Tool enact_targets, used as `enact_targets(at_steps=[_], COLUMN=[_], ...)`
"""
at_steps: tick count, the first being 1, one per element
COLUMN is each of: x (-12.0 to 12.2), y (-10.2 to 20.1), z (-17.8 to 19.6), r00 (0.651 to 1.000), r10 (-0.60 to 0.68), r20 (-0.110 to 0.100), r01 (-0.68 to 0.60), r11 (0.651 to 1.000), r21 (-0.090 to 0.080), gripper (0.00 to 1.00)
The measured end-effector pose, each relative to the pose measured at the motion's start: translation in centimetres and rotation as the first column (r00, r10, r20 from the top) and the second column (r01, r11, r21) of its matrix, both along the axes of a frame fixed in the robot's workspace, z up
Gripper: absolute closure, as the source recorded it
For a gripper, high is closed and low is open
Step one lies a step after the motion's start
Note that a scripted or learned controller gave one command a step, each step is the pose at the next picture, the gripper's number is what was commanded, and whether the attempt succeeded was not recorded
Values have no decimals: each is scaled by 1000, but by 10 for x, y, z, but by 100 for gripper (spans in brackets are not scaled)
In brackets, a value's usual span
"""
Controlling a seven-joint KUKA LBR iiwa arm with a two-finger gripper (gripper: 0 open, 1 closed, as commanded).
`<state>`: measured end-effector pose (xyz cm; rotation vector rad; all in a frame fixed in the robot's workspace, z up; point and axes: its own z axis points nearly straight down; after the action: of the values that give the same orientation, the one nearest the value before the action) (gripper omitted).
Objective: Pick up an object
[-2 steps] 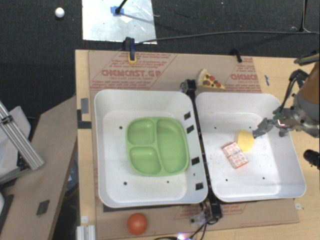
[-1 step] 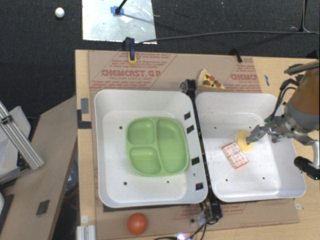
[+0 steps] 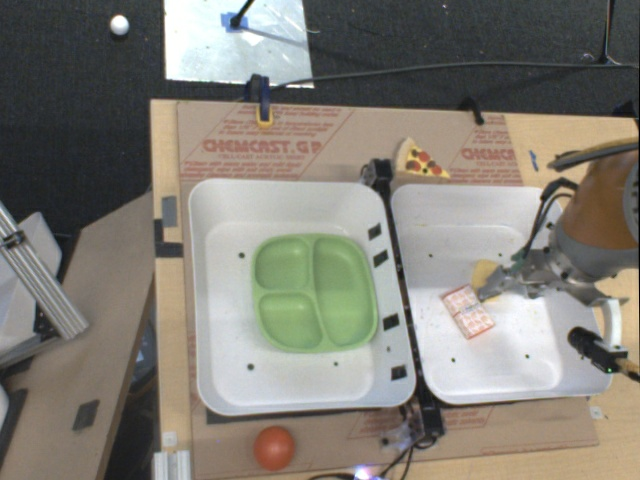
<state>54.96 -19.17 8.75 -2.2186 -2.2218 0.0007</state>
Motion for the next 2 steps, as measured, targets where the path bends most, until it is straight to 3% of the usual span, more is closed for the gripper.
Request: enact_targets(at_steps=[1, 2], x=[1, 2], y=[-1, -6], z=[13, 75], r00=[1000, 1000], r10=[0, 2], r20=[5, 6], r01=[0, -2], r11=[1000, 1000], r21=[-2, -3], gripper=[100, 100])
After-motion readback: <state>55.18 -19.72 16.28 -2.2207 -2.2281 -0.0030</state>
